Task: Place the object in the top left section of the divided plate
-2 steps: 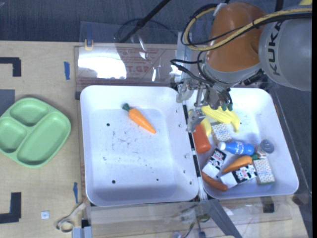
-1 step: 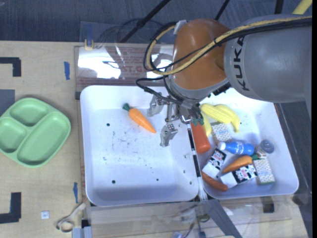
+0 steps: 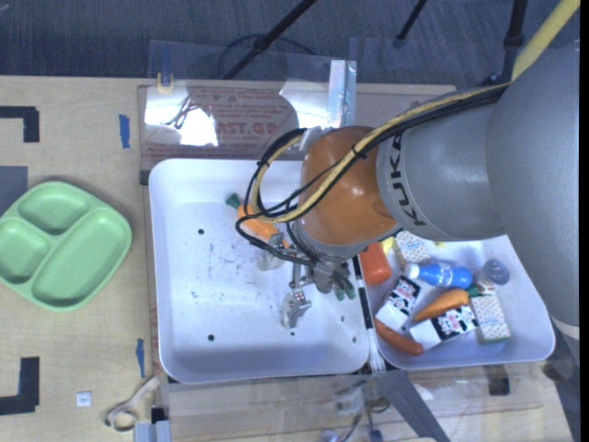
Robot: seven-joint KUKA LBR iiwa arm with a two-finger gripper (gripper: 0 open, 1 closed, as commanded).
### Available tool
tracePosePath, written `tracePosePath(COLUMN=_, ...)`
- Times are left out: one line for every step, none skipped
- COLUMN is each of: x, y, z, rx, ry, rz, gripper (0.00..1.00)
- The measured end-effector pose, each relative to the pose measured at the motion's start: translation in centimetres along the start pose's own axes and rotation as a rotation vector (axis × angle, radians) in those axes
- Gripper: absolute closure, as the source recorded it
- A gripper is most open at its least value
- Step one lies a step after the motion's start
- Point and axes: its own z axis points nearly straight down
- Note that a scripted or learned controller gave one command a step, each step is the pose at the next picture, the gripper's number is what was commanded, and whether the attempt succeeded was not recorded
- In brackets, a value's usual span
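The green divided plate (image 3: pixel 63 245) lies on the wooden bench, left of both bins, with nothing in its three sections. My gripper (image 3: pixel 294 311) hangs low over the right part of the left white bin (image 3: pixel 184 339), its tip close to the bin floor. No object shows at its tip. An orange item with a green end (image 3: pixel 248 217) pokes out from under the orange wrist band at the back of that bin; most of it is hidden by the arm.
The right bin (image 3: pixel 534 339) holds several items: a blue bottle (image 3: pixel 444 274), an orange carrot (image 3: pixel 442 304), two cow-patterned cartons (image 3: pixel 401 298), a red piece (image 3: pixel 375 265) and a patterned box (image 3: pixel 493 319). The big grey arm (image 3: pixel 497 164) covers the bins' back right.
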Motion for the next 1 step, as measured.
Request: tracePosePath(x=-5.26, y=-2.87, z=0.12, rx=-0.001, ry=0.000, rz=-0.368, gripper=0.00)
